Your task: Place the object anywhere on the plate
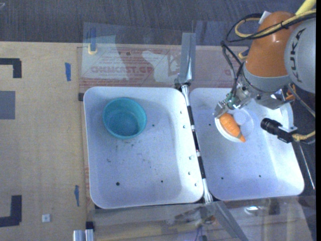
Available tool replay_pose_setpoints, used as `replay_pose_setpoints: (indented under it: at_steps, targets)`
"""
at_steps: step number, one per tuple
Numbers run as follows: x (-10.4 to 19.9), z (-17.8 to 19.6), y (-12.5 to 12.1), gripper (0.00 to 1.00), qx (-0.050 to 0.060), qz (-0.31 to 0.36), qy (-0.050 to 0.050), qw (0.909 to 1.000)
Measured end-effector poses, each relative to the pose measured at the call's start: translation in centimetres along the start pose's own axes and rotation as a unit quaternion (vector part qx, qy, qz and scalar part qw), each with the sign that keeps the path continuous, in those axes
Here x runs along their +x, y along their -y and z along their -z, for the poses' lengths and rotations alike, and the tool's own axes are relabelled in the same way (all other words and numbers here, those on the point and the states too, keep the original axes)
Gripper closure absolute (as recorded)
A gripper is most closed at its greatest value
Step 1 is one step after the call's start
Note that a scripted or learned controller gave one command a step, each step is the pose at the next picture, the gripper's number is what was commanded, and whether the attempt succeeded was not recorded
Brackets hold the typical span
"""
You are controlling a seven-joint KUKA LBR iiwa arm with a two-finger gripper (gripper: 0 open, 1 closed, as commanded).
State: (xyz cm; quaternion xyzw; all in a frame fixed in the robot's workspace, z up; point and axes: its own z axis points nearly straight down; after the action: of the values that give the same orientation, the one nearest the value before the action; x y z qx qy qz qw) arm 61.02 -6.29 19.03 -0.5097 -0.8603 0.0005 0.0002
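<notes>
Pale wooden tabletop (40,149) carries both bins, and in the right white bin (261,179) I see the orange carrot-shaped object (231,126) lying on the small white round plate (247,118), its tip overhanging at five o'clock, so I judge the claw (228,104), whose spread I cannot tell, could drag it off when lifting.
</notes>
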Motion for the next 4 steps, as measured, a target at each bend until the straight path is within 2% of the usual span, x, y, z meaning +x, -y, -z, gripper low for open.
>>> replay_pose_setpoints:
  at_steps: [1, 2, 3, 4]
  targets:
    - [6.7, 2.9, -3.7, 1.00, -0.001, -0.023, 0.000, 0.9997]
    - [8.7, 4.8, -11.2, 1.00, -0.002, 0.130, 0.001, 0.9915]
    - [17.4, 2.5, -13.1, 1.00, 0.000, 0.182, -0.001, 0.9832]
    - [17.4, 2.7, -13.1, 0.00, -0.002, 0.182, 0.000, 0.9832]
